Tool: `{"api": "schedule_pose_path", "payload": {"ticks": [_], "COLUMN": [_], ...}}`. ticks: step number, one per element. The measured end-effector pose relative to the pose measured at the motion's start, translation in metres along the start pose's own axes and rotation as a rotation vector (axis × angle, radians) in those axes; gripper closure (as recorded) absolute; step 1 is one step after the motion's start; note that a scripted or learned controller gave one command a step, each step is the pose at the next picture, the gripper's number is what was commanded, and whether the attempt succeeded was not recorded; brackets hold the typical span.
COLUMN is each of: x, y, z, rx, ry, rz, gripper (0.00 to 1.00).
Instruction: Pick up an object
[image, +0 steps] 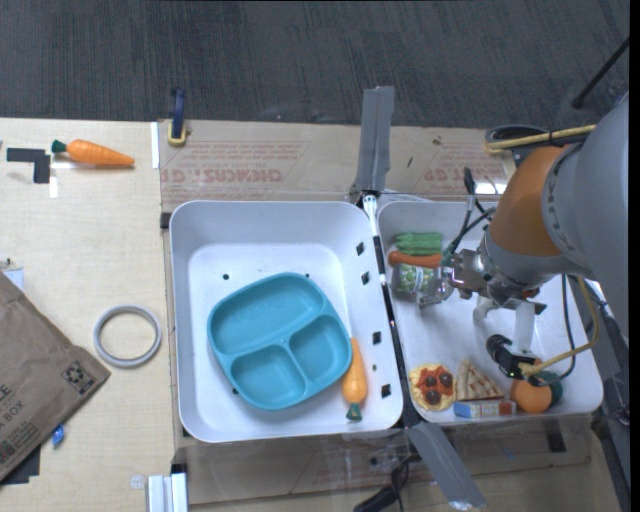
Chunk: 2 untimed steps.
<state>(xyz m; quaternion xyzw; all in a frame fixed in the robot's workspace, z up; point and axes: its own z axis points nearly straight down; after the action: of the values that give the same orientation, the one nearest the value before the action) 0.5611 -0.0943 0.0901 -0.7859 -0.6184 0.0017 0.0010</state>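
Objects crowd the right white bin (590, 395): a green-and-orange toy vegetable (415, 250) and shiny can (418, 283) near its left wall, a small pizza (432, 387), sandwich wedge (478, 381) and orange ball (533, 396) along the front edge. Bare floor lies mid-bin. The two-finger gripper (447, 280) sits against the can; its state cannot be judged.

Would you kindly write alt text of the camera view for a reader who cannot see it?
A grey robot arm reaches from the right into the right bin, over toy food including a pizza slice and an orange. The left bin holds a blue divided plate and a carrot.
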Motion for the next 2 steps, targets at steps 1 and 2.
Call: {"api": "schedule_pose_path", "payload": {"ticks": [1,2], "x": [0.0,0.03], "y": [0.0,0.006], "z": [0.0,-0.1], "rx": [0.0,0.001], "ry": [0.0,-0.002], "rz": [0.0,0.027], "gripper": [0.0,0.0]}}
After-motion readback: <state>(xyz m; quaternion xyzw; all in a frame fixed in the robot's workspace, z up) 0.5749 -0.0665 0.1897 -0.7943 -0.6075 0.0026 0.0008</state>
